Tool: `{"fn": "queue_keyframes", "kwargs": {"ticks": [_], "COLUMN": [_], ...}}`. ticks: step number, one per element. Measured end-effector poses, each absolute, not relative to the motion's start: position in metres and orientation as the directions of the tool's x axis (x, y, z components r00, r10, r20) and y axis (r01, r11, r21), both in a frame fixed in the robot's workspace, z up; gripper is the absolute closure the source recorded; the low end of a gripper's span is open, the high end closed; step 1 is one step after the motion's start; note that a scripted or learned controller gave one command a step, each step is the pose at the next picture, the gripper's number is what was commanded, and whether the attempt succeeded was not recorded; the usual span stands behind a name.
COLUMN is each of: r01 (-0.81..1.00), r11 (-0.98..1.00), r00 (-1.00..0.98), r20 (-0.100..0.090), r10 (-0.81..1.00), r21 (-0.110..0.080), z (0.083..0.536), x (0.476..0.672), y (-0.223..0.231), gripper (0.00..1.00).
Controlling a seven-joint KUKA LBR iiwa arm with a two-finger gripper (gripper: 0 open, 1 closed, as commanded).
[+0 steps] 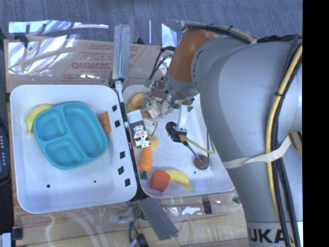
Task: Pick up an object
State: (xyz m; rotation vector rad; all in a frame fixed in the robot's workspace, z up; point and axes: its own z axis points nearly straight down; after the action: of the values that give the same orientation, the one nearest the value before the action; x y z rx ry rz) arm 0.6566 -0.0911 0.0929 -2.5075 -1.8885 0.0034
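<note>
Worktop with two white bins (31,189); gripper (163,103) low in right bin, opening impossible to tell. Carrot (146,159): light, stiff, best gripped mid-body.

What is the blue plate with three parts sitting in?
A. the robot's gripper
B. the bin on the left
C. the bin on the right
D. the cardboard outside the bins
B. The blue plate lies flat in the left bin, next to a yellow banana, while the arm works over the right bin.
</note>
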Motion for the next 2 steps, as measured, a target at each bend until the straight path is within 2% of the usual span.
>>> {"fn": "queue_keyframes", "kwargs": {"ticks": [1,2], "r01": [0.982,0.956], "r11": [-0.188,-0.294], "r00": [0.188,0.294], "r20": [0.000,0.000], "r10": [0.982,0.956], "r21": [0.003,-0.001], "z": [0.169,0.192], "x": [0.641,0.648], "y": [-0.099,-0.024], "gripper": [1.00,1.00]}}
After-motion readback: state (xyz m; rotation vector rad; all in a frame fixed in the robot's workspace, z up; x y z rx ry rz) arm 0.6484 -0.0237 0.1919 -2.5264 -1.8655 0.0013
